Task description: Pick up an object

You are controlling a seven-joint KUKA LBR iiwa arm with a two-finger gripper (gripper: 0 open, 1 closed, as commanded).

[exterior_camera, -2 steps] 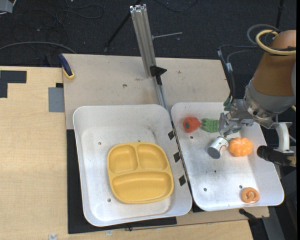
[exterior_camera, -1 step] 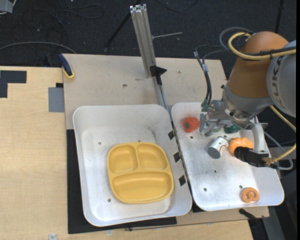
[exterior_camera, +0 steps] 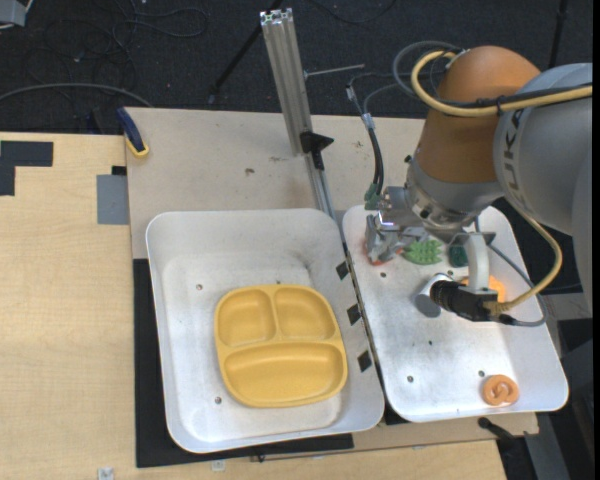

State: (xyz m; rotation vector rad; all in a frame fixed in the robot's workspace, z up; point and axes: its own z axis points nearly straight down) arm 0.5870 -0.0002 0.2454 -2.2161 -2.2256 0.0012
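Observation:
My gripper (exterior_camera: 384, 236) hangs low over the far left corner of the right bin (exterior_camera: 450, 368), at the end of the grey arm with the orange band. A small red thing (exterior_camera: 378, 257) lies right beneath it, partly hidden by it. Just to its right sits a green bumpy toy (exterior_camera: 420, 253), with a teal piece (exterior_camera: 458, 254) beside that. An orange thing (exterior_camera: 495, 288) peeks out near the bin's right side. An orange ring (exterior_camera: 499, 390) rests at the bin's near right corner.
The left bin (exterior_camera: 180, 268) holds a yellow divided plate (exterior_camera: 279, 345). A metal post (exterior_camera: 288, 78) rises behind the bins, near the gripper's left. Black clips (exterior_camera: 352, 313) line the seam between the two bins.

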